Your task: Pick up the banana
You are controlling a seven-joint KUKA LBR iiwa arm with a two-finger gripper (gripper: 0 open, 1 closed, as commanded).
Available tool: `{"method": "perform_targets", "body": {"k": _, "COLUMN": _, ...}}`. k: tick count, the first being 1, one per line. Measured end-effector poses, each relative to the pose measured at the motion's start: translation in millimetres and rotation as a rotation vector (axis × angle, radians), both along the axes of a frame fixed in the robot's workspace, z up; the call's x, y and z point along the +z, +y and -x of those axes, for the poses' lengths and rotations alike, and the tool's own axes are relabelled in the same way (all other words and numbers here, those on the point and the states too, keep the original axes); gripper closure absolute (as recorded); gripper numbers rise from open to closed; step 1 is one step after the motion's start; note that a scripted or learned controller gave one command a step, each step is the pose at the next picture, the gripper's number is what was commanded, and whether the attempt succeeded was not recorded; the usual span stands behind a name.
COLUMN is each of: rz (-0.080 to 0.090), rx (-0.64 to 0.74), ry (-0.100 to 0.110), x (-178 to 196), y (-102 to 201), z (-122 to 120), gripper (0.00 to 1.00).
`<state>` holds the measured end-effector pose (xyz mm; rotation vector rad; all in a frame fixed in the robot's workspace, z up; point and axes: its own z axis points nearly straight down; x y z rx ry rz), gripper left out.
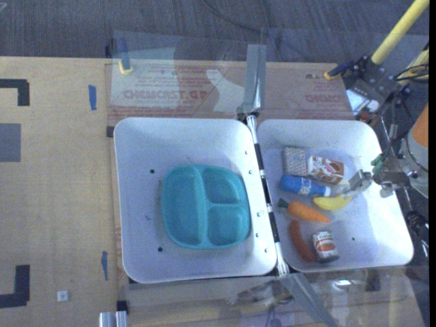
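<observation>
Camera view looks down on my tabletop (54, 203), and I take the right bin (388, 213) as my landmark, since everything I care about lies in it. Just left of the right bin, touching along the shared rim, sits the left bin (136, 148), holding a teal divided plate (204, 206) that plays no part in this job.

I reach in over the right bin's right-hand wall. My gripper (361, 180) hangs low near the middle of the right bin, at the banana's upper right end. Whether it is open or closed I cannot tell; the metal there is small and blurred, and I see nothing clearly held in it.

The banana (332, 201) lies flat on the floor of the right bin, about central. I judge I am placed here to come down on its free end, because its other sides are crowded.

That crowding is the trouble. A blue bottle (302, 184) lies just above the banana, close or touching. A carrot (308, 212) lies just below it. A red and white carton (325, 169) and a speckled packet (294, 159) sit toward the right bin's far wall. A sausage (300, 240) and a small can (325, 245) lie toward its near wall, apart from the banana.
</observation>
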<state>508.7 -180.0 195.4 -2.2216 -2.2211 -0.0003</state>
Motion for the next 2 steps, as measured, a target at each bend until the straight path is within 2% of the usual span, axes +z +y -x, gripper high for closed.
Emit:
{"method": "perform_targets", "body": {"k": 1, "rz": 0.0, "rx": 0.043, "ry": -0.004, "x": -108.7, "y": 4.4, "z": -3.3, "gripper": 0.0}}
{"method": "perform_targets", "body": {"k": 2, "rz": 0.003, "rx": 0.229, "ry": -0.005, "x": -108.4, "y": 23.2, "z": -47.2, "gripper": 0.0}}
